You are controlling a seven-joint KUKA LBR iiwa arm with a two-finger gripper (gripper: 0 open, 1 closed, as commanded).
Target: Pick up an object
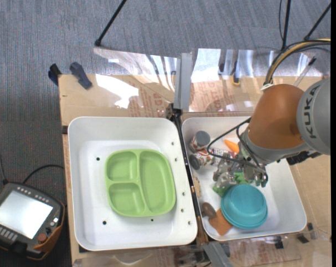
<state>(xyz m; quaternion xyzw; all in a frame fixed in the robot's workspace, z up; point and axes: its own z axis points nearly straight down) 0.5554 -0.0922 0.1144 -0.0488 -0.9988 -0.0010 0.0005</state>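
Lower left, off the bench on the carpet: a handheld control pendant point(24, 218) with a pale screen and a black cable.

On the bench, two white bins side by side. In the left bin point(84, 143), a green divided plate point(140, 182), three compartments, flat and near the middle. In the right bin point(287, 199), nearest the front edge, a brown and orange item point(215, 218), shape unclear, touching the rim of a blue bowl point(244, 206) just behind it. Bowl upright, toward the front centre of that bin.

Just beyond the bowl, the gripper point(238, 174) down low over a cluster of small things, a green piece point(221, 189) at its lower left. Fingers lost in the clutter, so cannot tell whether spread or closed, nor whether anything sits between them. Farther back, a small can point(200, 142) near the left wall of the bin, and a small orange piece point(231, 146) beside it.

Above the gripper, the orange band point(273, 121) of the arm, grey link running off right.

Behind the bins, bare cardboard bench top point(129, 96) with glare; beyond, grey carpet and black tripod legs.
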